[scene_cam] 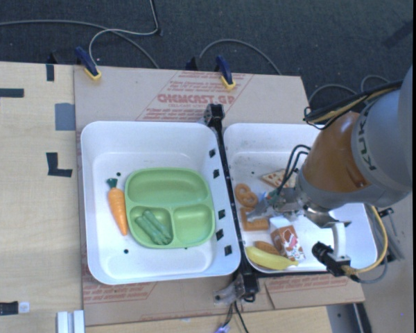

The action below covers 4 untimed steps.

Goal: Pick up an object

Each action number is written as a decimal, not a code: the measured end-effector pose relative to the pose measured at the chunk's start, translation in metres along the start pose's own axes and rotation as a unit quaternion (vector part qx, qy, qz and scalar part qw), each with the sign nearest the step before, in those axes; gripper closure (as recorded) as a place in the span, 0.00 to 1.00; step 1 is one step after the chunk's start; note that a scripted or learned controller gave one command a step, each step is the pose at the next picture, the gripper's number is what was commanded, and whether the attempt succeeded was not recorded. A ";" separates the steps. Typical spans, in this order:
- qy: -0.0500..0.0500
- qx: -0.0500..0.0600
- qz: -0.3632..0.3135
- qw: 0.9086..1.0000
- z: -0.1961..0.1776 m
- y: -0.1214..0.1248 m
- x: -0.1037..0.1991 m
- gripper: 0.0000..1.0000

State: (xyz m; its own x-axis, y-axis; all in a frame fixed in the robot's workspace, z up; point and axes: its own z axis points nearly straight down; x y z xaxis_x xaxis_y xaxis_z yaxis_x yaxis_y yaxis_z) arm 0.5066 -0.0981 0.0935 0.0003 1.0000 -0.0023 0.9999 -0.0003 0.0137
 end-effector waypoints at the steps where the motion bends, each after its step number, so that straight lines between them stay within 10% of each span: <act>1: 0.001 0.002 -0.001 1.000 0.002 0.061 -0.009 0.00; 2: 0.001 0.001 0.000 1.000 0.004 -0.019 -0.023 0.00; 3: 0.001 0.001 0.000 1.000 0.002 0.064 0.005 0.00; 4: 0.001 0.002 0.000 1.000 0.004 -0.020 -0.022 0.00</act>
State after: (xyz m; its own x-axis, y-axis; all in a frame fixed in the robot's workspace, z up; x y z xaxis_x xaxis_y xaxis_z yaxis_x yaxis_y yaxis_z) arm 0.4869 -0.1199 0.0896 0.0007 1.0000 -0.0007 1.0000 -0.0006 0.0093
